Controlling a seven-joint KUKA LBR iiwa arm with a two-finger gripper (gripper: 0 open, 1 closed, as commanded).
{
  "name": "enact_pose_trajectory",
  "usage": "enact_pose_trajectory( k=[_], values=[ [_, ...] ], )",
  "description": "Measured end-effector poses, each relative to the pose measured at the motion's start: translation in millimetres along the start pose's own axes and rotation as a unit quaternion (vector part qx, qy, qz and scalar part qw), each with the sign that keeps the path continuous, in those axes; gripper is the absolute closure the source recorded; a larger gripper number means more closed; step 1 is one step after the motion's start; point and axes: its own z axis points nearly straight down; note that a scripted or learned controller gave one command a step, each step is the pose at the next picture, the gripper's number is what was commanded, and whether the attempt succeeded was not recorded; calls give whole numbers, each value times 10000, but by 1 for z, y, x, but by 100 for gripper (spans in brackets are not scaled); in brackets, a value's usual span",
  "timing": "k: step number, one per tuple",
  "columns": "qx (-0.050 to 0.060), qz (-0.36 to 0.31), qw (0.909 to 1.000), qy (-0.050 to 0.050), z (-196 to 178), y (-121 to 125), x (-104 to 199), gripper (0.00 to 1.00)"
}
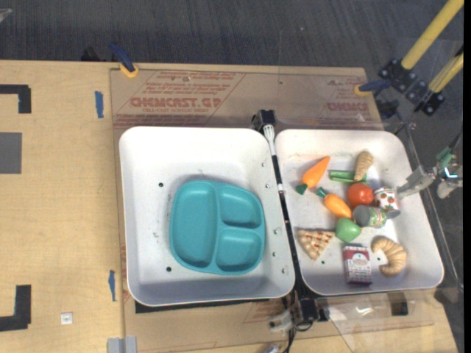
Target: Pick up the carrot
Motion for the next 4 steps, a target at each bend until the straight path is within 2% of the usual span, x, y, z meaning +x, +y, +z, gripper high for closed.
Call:
enact_pose_trajectory(
  k=[1, 2, 3, 4],
  values=[
    [-30, -241, 9997, -7, 165, -19, 63, 0],
    [-42, 427, 9991, -16, 172, 29, 94, 0],
    [-81, 428, 9990, -28, 160, 32, 94, 100],
    [-71, 429, 9991, -26, 161, 31, 94, 0]
  ],
)
